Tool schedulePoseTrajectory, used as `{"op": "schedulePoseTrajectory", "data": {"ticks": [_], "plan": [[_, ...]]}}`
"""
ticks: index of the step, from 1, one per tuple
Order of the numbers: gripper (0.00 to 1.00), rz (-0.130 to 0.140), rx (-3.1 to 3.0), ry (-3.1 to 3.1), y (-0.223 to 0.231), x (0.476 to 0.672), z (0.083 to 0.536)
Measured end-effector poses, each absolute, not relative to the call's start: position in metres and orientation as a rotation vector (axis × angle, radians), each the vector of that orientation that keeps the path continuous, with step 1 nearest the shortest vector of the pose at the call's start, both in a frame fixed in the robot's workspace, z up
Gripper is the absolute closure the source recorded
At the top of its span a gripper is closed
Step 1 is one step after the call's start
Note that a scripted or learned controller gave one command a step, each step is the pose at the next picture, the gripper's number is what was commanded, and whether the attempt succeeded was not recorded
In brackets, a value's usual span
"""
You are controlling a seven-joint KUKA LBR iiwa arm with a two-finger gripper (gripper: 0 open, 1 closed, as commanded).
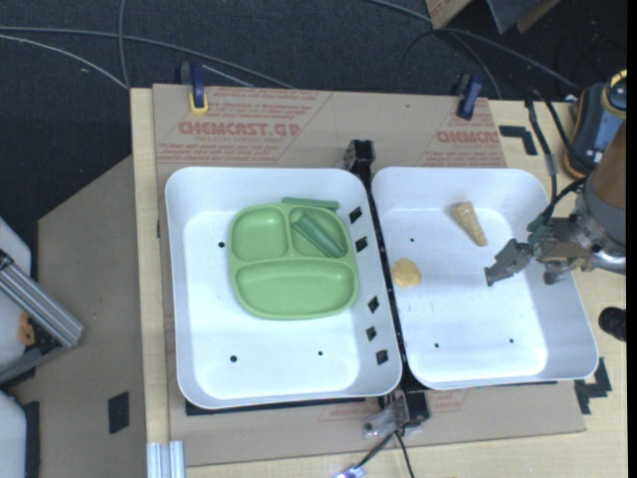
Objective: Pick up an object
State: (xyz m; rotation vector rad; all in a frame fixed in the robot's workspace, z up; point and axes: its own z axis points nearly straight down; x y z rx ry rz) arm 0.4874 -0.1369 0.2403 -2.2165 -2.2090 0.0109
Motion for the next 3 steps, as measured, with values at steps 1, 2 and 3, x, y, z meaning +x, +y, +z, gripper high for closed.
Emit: {"op": "schedulePoseTrajectory", "data": {"ticks": [1,2,3], "plan": [[0.00,0.000,-2.220,-2.220,-0.137,0.490,0.246],[0.00,0.004,-2.216,-2.216,-0.129,0.482,0.191],[0.00,0.004,-2.217,-2.216,-0.126,0.482,0.148]]}}
